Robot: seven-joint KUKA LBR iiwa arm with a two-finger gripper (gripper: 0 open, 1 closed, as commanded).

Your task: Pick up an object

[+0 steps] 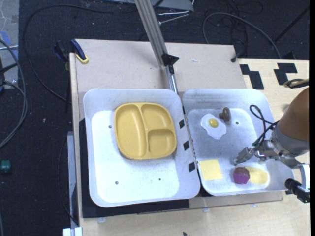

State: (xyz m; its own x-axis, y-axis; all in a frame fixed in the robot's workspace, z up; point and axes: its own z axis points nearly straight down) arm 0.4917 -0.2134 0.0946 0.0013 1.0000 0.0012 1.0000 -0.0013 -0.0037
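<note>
In the right bin [197, 102], at about four o'clock, the gripper [243, 157] hangs just above a purple ball [240, 176]; whether it is open cannot be told. It should drop straight down over the ball and pinch gently. The left bin [98, 146] holds a yellow plate [145, 131]. The right bin also holds a cheese slice [211, 169], a toy egg [213, 126] and a brown lump [225, 114].

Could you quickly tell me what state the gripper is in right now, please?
Gripper: over the right bin, just above the purple object; open or closed cannot be told, and nothing is seen held.
</note>
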